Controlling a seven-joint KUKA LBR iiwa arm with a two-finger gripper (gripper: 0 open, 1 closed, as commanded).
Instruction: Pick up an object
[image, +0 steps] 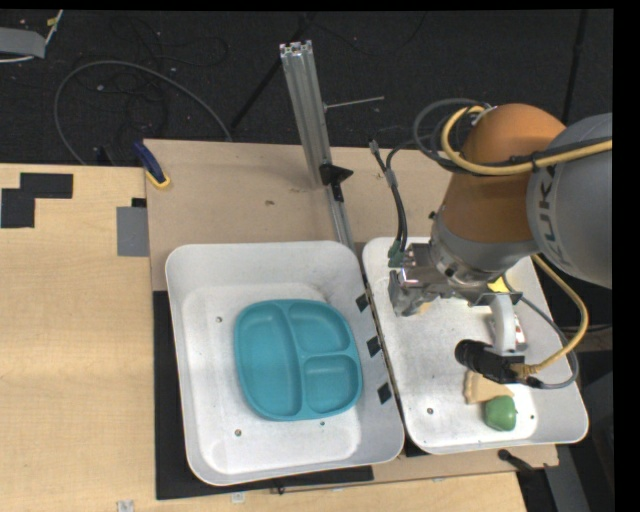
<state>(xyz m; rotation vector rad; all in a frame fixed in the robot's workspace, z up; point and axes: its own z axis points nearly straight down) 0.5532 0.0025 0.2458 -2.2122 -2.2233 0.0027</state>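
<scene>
Risk: grey two-finger gripper (410, 292), open/closed can't tell, is over a bare part of shallow white right bin (432, 375), well apart from small green rounded obj (500, 413), so prob grabs nothing.

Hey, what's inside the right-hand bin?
A green lump and a tan piece beside it, near the front corner. The arm covers the back of the bin, hiding whatever lies beneath.

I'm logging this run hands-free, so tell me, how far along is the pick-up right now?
Done: nothing looks lifted. The green object and tan piece lie in the right bin's near right corner, the teal plate in the left bin. In hand: the gripper sits low at the right bin's far left side, apart from both. Left: reach one thing, grasp it, lift it.
</scene>
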